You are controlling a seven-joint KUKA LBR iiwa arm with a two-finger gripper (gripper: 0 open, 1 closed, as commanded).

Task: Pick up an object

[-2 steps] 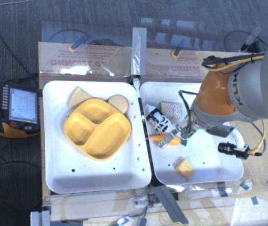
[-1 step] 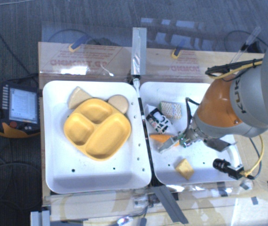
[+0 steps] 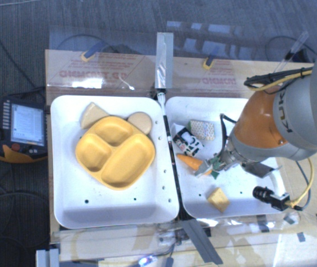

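Reaching into the right bin (image 3: 270, 207), I have the gripper (image 3: 213, 167) at the carrot (image 3: 191, 162); jaw state unreadable. Next: confirm closure, then lift straight.

The bins (image 3: 169, 202) are white, and the tray (image 3: 115, 151) is yellow with two tan pieces (image 3: 117, 119) behind it. By the fingers (image 3: 211, 166) lies an orange carrot (image 3: 189, 162); beyond it a black-and-white packet (image 3: 187, 143) and a white dotted block (image 3: 202, 129). Below them sits a yellow wedge (image 3: 218, 199).
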